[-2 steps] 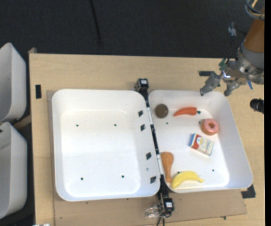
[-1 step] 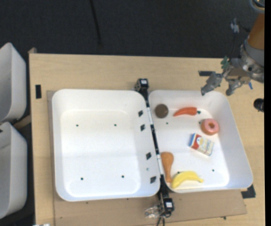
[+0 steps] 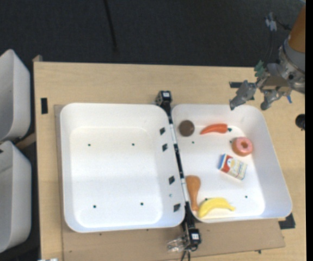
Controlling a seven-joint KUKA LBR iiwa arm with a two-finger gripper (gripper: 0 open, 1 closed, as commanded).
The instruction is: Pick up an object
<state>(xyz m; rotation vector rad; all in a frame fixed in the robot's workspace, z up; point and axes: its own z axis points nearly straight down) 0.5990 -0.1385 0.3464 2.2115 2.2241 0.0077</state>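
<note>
We see the gripper [image 3: 255,99] above the right bin's [image 3: 276,192] 1 o'clock corner, fingers spread wide, holding nothing. Inside lie a brown ball [image 3: 186,128], red pepper [image 3: 215,129], pink doughnut [image 3: 242,146], small carton [image 3: 232,166], drumstick [image 3: 192,188] and banana [image 3: 216,206].

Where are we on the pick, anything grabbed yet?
Done: nothing lifted. The chili, donut, carton, banana, brown ball and orange piece all lie in the right bin. In hand: nothing; the pincer hangs open above the bin's far right corner, with no object between its fingers. Left: choose an object, descend, close, lift.
</note>
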